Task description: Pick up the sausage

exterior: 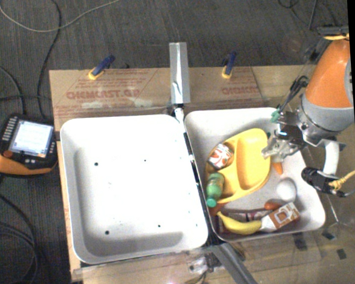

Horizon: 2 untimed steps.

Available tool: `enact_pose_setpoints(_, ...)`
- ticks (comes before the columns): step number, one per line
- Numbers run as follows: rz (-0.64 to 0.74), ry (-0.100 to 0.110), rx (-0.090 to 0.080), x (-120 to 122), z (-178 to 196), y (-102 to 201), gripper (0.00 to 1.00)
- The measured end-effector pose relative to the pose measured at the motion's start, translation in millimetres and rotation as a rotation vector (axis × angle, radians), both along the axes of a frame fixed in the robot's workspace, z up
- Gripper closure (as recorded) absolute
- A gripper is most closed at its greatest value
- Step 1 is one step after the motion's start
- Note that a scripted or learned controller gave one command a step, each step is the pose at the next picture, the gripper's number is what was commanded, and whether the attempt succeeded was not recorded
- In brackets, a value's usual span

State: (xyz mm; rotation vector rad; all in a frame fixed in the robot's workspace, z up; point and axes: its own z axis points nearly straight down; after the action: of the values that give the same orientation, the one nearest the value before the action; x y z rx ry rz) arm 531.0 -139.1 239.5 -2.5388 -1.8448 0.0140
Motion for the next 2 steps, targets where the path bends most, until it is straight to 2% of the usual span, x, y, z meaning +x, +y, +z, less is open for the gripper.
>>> enact_pose_setpoints(1,0.000,-0.005,-0.001,1,2,0,0.00)
enact_pose_setpoints(2,-0.092,-0.031,0.000,-30,-131,-5,0.00)
